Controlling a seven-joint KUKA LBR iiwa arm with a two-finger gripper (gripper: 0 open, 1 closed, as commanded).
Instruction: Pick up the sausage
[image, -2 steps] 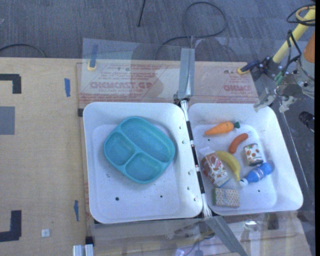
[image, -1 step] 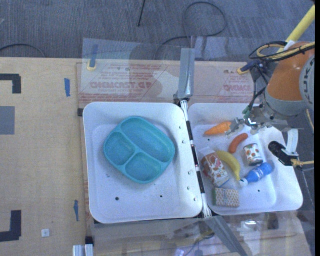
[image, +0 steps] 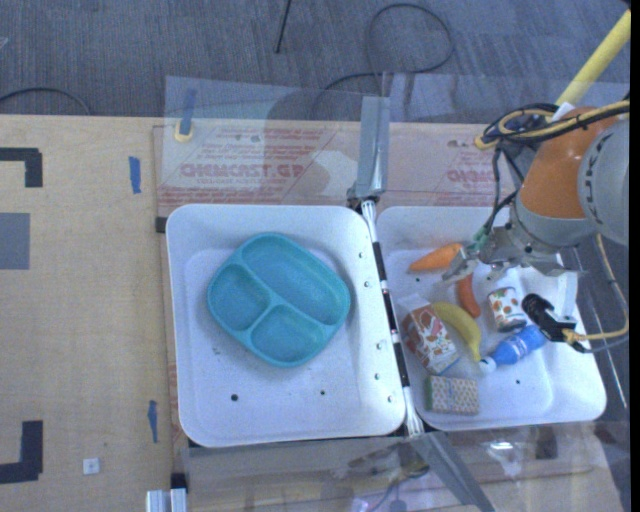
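Orange-red sausage (image: 467, 294) lies against the banana (image: 462, 328); gripper (image: 478, 257) state cannot be told, so a neighbour may be seized.

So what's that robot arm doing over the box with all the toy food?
The arm's gripper hangs over the right bin, close to the small red-orange sausage it should pick up. Nothing is lifted yet. A carrot, banana and blue bottle lie around it. The left bin holds a blue divided plate.
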